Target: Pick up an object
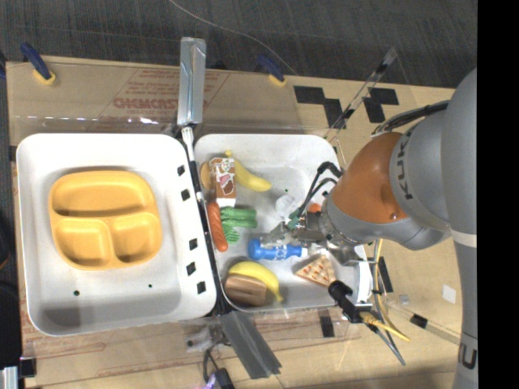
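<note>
The right bin [268, 146] holds several toy foods. A blue bottle [274, 251] lies near the middle and a pizza slice [316, 271] sits to its right. A yellow banana [248, 178] and a small carton [223, 177] lie at the back. A red sausage [217, 227] and a green piece [238, 220] rest on the left side. A brown bun with a banana [250, 284] sits at the front. My gripper [294, 228] hangs low over the bin, just above and right of the blue bottle, under the orange wrist band [369, 189]. Nothing shows in its grasp.
The left bin [32, 241] holds a yellow divided tray [105, 215]. A metal divider [191, 79] stands between the bins at the back. The arm's body covers the right bin's right wall. Cables [357, 104] run down behind the arm.
</note>
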Robot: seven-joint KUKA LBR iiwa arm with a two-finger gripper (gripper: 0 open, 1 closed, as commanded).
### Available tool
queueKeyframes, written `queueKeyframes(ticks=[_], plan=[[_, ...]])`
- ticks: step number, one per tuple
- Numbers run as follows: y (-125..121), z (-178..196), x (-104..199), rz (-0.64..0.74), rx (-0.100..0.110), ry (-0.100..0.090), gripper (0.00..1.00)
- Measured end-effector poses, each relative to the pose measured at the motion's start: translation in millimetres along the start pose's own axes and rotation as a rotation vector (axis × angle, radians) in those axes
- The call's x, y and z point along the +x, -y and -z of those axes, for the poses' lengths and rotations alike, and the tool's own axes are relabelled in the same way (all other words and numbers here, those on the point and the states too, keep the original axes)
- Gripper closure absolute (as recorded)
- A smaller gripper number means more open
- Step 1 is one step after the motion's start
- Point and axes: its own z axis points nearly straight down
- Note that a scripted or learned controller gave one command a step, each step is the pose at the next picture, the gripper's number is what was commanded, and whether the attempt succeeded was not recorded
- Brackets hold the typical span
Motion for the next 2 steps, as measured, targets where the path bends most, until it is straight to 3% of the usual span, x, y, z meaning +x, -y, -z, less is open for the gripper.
queueKeyframes(ticks=[1, 2], plan=[[-58.7, 3.3, 25.7, 0.039, 0.028, 0.007, 0.00], [-115.3, 29.2, 70.8, 0.353, 0.026, 0.004, 0.00]])
